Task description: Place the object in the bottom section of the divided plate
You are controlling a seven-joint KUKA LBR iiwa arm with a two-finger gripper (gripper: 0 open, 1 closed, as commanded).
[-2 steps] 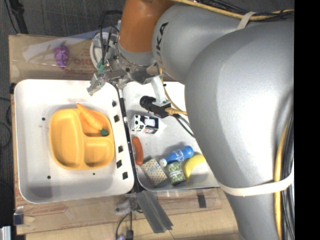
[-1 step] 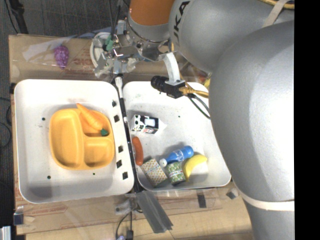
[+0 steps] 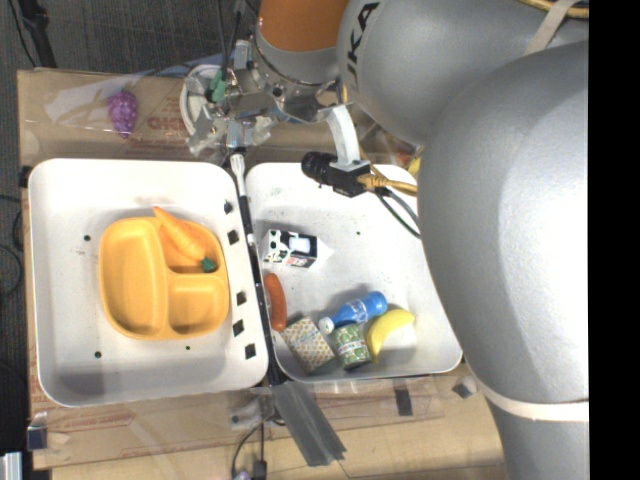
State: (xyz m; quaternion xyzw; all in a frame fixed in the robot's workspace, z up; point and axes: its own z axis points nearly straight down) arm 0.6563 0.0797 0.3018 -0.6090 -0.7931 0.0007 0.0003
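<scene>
Carrot on plate — well apart from claw.

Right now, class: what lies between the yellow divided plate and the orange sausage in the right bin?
In the camera view, the bins' adjoining white walls separate the yellow divided plate from the orange sausage.

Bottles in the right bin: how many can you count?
2. A blue bottle lies near the bin's lower edge, beside the banana. A small green bottle sits just below it, next to the patterned box. The arm covers part of the right bin, so more could be hidden.
</scene>
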